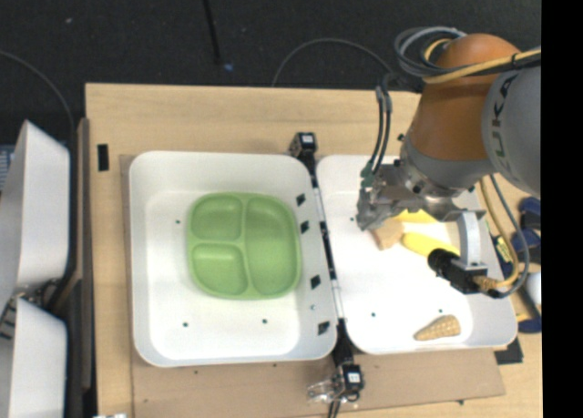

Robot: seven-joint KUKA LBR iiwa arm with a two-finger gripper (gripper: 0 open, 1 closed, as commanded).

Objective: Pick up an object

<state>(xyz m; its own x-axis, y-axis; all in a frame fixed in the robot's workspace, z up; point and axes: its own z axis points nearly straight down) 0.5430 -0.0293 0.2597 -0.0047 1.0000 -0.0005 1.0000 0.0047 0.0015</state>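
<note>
In the right bin (383,316) lie a tan block-shaped piece (388,235), a yellow banana-like object (426,243) and a tan cone-shaped object (438,328) near the front edge. My gripper (375,209) hangs low over the bin's upper middle, right above and just left of the tan block. The arm's grey and orange wrist (455,134) covers the bin's back right part. A green divided plate (244,245) rests in the left bin (155,316).
A black divider with clips (321,252) runs between the two bins. Cables loop around the wrist and trail down the right side (496,270). White containers (36,216) stand off the bench's left edge.
</note>
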